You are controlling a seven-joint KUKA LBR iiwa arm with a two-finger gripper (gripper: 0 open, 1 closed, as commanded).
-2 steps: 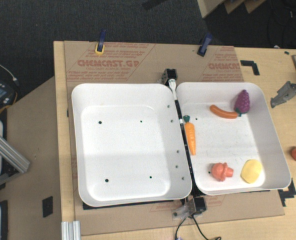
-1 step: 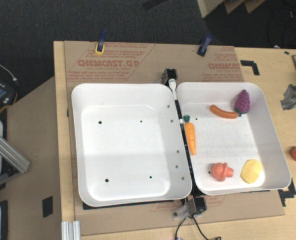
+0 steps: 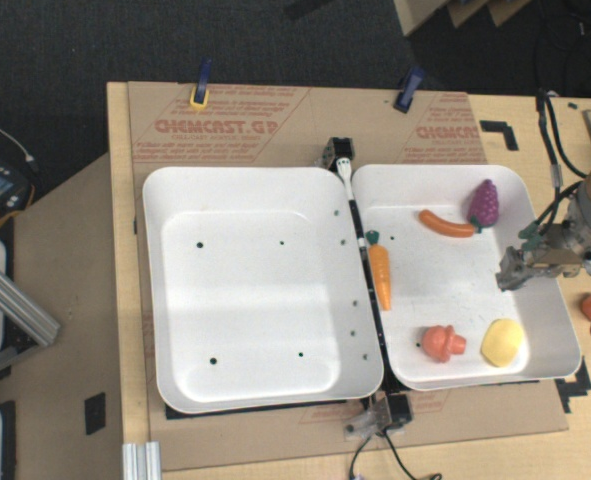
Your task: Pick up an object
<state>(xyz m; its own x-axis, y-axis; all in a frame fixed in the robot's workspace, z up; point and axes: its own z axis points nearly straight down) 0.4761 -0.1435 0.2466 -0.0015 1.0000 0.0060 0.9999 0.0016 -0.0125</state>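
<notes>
The shallow white plastic right bin [image 3: 455,298] serves as the landmark here; everything worth picking lies inside it. Beside it, across the dark central seam, sits the matching shallow white left bin [image 3: 245,288].

The two-finger metal gripper [image 3: 520,265] hangs over the right bin's right rim, about halfway down that edge, carried by the grey arm [image 3: 590,208] entering from the right. Whether it is released or clenched I cannot tell: the tip is small and blurred, and nothing is visibly caught in it.

Inside the right bin, the long orange toy carrot with a green top [image 3: 379,275] lies along the left wall, against the seam. The purple toy grape bunch [image 3: 484,202] sits in the far right corner, with the curved orange-red toy sausage [image 3: 446,225] just beside it toward the bin's middle. Near the front wall rest the yellow toy lemon [image 3: 502,342] and, to its left, the small red toy fruit [image 3: 442,343].

By my reading, the task stands at the approach step: no object is lifted yet. The lemon is the nearest candidate, lying toward the front wall from the gripper. The next move likely calls for shifting toward one item, centring above it, and descending without striking the rim; the lemon's rounded form may slip from a poor grip.
</notes>
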